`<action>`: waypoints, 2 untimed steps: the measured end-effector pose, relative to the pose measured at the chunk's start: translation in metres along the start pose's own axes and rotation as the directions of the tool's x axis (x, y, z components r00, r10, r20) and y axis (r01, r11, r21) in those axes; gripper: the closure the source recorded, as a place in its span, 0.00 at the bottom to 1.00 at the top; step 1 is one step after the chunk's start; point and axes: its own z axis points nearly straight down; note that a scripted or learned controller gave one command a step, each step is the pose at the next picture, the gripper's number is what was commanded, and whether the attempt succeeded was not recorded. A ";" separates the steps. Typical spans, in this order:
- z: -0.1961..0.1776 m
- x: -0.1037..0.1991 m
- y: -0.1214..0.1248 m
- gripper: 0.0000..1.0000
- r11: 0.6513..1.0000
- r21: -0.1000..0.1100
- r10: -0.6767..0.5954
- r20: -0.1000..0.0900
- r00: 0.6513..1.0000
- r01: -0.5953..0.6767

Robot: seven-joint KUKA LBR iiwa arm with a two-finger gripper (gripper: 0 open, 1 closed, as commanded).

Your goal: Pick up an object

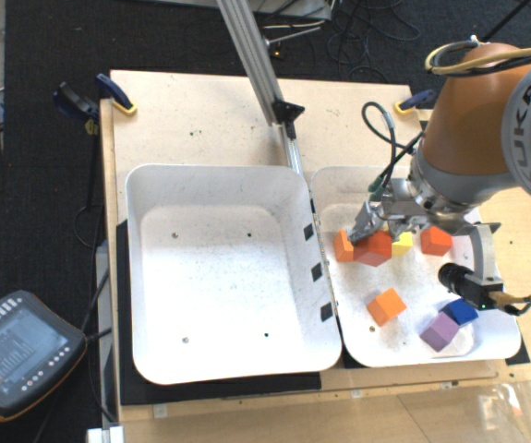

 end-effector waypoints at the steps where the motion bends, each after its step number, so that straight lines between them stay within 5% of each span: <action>1: 0.017 0.053 -0.009 1.00 1.000 0.002 0.000 0.000 1.000 0.000; 2: 0.030 0.102 -0.014 1.00 1.000 0.003 0.000 0.000 1.000 0.000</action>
